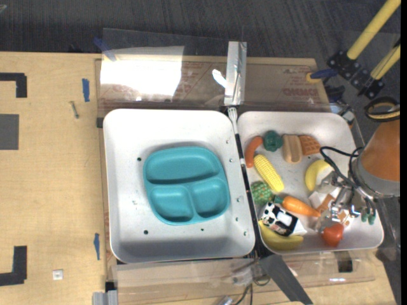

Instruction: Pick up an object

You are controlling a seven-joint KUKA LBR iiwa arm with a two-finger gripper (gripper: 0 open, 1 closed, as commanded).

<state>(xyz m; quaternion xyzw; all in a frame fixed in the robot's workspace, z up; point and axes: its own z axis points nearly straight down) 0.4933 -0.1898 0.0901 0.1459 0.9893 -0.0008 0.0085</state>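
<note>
Objects to pick: a heap of toy foods lies in the right shallow white bin (367, 234), all near its left and middle.
Corn: one yellow plastic corn cob (268, 173), lying aslant beside the bin's left wall.
Carrots: one orange toy carrot (300, 206), just right of a black-and-white cow-patterned toy (278, 218).
Bananas: one yellow banana (280, 239) along the near edge, under the cow-patterned toy; a second yellow curved piece (315, 173) sits further right.
Tomato: one small red round toy (332, 234), near the bin's front.
Other foods: one red-orange chilli-shaped piece (252, 149), one dark teal lump (272, 140), one tan bread-like piece (292, 149), one orange waffle-textured piece (310, 145), one green leafy piece (261, 190).
Arm: the grey arm with orange band (383, 154) comes in from the right; its jaws (337, 211) hang low over the right bin, just above the tomato and touching range of the carrot's tip.
Jaws state: wiring and clutter hide them, so I cannot tell whether they are apart or together.
Left bin: one shallow white bin (121, 170) holding one teal plastic tray with three compartments (186, 184).
Counter: pale wooden counter (44, 170) with black tape marks and blue tape bits.
Room: dark grey carpet floor (191, 5); yellow poles (375, 18) at upper right.
</note>
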